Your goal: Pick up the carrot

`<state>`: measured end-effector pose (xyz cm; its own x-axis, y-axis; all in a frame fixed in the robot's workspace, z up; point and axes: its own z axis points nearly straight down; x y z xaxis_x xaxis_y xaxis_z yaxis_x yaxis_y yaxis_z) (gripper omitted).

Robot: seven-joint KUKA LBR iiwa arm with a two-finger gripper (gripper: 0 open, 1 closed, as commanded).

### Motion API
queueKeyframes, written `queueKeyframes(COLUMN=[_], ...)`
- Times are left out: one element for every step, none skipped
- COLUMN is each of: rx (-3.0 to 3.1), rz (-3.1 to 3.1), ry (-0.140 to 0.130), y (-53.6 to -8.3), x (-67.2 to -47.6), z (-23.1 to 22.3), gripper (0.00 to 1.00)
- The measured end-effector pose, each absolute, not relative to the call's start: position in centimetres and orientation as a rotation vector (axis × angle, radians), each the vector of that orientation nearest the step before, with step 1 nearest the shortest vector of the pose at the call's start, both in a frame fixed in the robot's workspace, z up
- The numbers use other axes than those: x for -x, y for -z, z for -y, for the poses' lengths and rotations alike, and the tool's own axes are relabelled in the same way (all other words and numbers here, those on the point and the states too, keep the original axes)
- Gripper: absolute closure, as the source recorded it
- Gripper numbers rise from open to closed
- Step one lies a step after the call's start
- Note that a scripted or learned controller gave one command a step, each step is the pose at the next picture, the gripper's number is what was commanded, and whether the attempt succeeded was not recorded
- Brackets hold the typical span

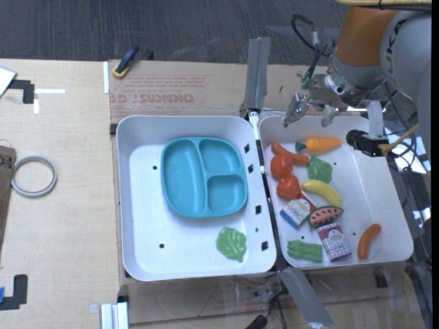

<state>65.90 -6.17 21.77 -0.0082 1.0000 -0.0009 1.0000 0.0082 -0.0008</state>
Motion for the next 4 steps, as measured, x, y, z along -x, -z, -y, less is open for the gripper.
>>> queueKeyframes(rx=[-1.853,-1.819,-1.814,-1.814], rz=[-2.536,-2.529,-2.512,-2.512], ry=[0.001,-0.015,-0.018,-0.018], y=[-14.4,-10.9,-12.2,-12.2], x=[-65.9,-65.9,-66.2,-66.2], z=[11.7,12.2,12.6,12.6], gripper=[0.0,0.0,1.0,0.0])
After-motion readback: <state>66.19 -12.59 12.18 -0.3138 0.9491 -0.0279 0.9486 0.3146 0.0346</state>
